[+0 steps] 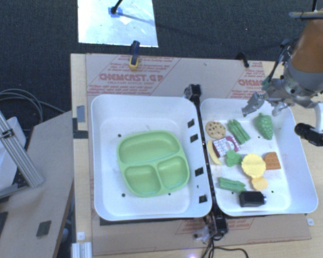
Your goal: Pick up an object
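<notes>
My gripper (265,107) hangs over the far edge of the right bin (299,160), and its two fingers (251,106) are spread apart, open, with nothing between them. Just in front of it lies a bumpy green grape bunch (265,126). Other toy foods lie in the same bin: a cookie (216,128), green beans (238,130), a pink-and-white packet (225,144), a banana (212,151), broccoli (233,158), a yellow round piece (253,165), an orange cracker (272,160), a pea pod (231,185) and a black block (252,199).
The left bin (107,122) holds a green divided plate (153,163). A black hinge strip (199,144) runs between the bins. The arm's grey and orange wrist (312,52) rises at the upper right, with a black part (312,133) beside the right bin.
</notes>
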Robot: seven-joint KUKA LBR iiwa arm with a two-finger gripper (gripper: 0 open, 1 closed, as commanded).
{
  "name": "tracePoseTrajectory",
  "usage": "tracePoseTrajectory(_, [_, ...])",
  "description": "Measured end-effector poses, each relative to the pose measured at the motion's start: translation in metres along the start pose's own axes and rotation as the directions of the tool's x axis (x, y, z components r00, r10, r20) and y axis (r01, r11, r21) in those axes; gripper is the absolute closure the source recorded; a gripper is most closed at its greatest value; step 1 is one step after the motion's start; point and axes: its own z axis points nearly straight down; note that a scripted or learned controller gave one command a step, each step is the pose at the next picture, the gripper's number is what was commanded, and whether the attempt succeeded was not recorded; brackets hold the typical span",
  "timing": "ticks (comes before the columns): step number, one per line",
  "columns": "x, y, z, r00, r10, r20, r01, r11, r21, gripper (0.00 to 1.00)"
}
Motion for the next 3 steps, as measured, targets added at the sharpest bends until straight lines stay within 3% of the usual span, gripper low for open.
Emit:
tracePoseTrajectory(1, [-0.05, -0.021, 0.031, 1.0, 0.005, 0.001, -0.005, 1.0, 0.001, 0.0])
tracePoseTrajectory(2, [-0.008, -0.045, 0.141, 1.0, 0.0, -0.003, 0.0, 1.0, -0.003, 0.0])
tracePoseTrajectory(3, [0.051, -0.123, 0.139, 1.0, 0.001, -0.003, -0.001, 1.0, 0.002, 0.0])
